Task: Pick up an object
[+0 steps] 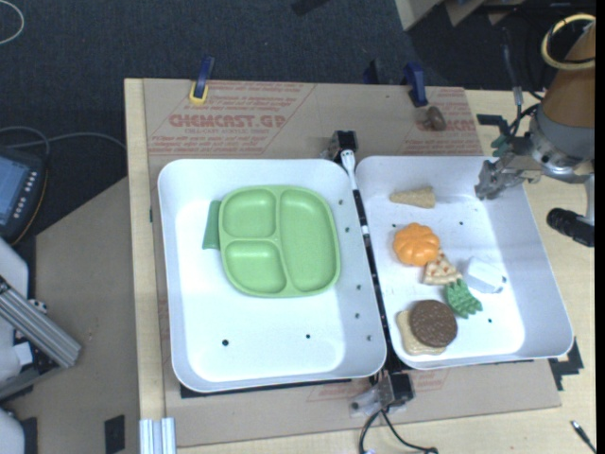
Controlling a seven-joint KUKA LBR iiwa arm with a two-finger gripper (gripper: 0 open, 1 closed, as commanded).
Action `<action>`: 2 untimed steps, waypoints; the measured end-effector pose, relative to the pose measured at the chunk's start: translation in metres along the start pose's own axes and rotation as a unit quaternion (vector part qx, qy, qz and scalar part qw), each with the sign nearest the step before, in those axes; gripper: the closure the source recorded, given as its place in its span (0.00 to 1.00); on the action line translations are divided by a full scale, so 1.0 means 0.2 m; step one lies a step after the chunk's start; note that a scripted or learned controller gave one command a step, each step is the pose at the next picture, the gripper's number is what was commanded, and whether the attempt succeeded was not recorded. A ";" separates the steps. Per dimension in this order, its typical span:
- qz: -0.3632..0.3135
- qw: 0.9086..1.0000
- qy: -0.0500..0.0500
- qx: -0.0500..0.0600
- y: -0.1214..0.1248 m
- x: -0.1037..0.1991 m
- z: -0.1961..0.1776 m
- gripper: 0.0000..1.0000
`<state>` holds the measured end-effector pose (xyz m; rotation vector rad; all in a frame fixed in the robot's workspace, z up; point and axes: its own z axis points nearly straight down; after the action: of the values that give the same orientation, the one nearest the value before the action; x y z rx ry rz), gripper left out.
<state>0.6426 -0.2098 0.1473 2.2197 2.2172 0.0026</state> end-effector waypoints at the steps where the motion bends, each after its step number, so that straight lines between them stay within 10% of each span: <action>1: -0.001 1.000 -0.001 -0.001 -0.03 -0.04 -0.26 1.00; 2: -0.001 1.000 0.000 -0.001 -0.02 -0.04 -0.40 1.00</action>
<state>0.6381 -0.2175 0.2271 2.2168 2.2177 0.0039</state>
